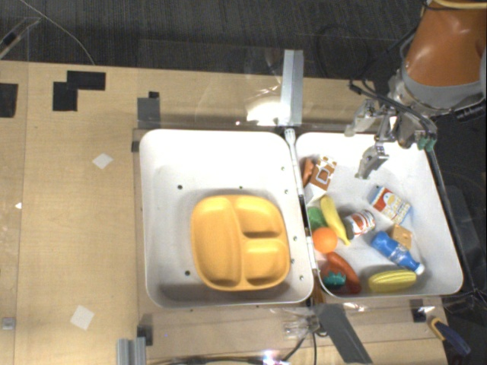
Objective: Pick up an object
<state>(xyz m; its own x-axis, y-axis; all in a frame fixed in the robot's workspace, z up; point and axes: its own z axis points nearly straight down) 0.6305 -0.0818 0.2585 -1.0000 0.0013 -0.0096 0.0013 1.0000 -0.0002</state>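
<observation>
Probably the easiest pick is the banana (333, 217), lying among the toys in the right bin (441, 196), just beside the orange (325, 240); it looks like light, stiff plastic (likely a bit slick), best pinched across its narrow middle. Its long axis runs from the bin's upper left toward lower right. The gripper (373, 158) hangs over the bin's upper part, well apart from it, jaws slightly parted and holding nothing
</observation>
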